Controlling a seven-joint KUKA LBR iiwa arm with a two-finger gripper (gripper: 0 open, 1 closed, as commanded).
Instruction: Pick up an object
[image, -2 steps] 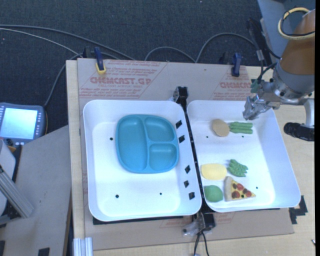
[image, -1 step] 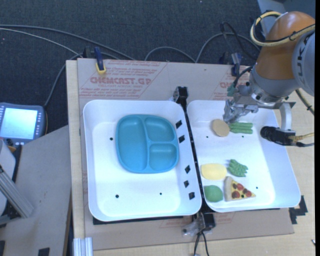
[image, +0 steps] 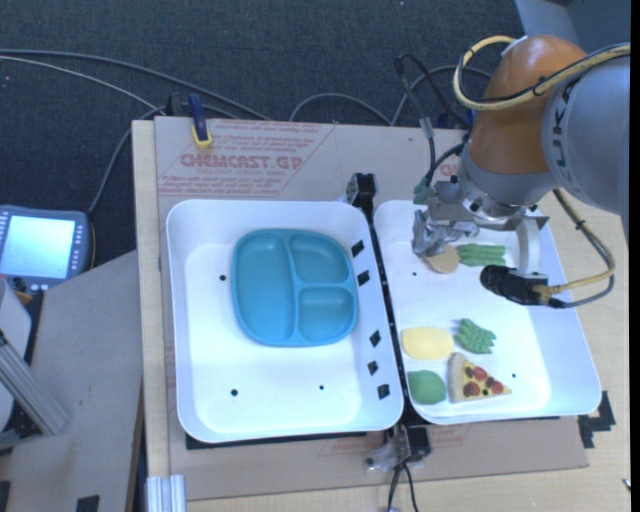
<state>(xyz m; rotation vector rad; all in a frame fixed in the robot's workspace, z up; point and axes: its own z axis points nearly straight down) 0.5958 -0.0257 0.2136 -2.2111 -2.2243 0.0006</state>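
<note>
My gripper (image: 434, 240) hangs low over the far left part of the right bin (image: 560, 400). Directly beneath its tip lies a small tan round piece (image: 444, 262), touching or nearly touching the gripper. A green leafy toy (image: 482, 254) lies just to the right of that piece. Nearer the front of the same bin sit a yellow lemon-like toy (image: 427, 343), a green ruffled vegetable (image: 477, 336), a round green toy (image: 427, 386) and a pizza slice (image: 476, 381).
The left bin (image: 200, 400) holds a blue divided plate (image: 296, 287). A black divider with clips (image: 375, 300) runs between the bins. The arm's black cable plug (image: 512, 285) hangs over the right bin's middle. Cables trail behind the bench.
</note>
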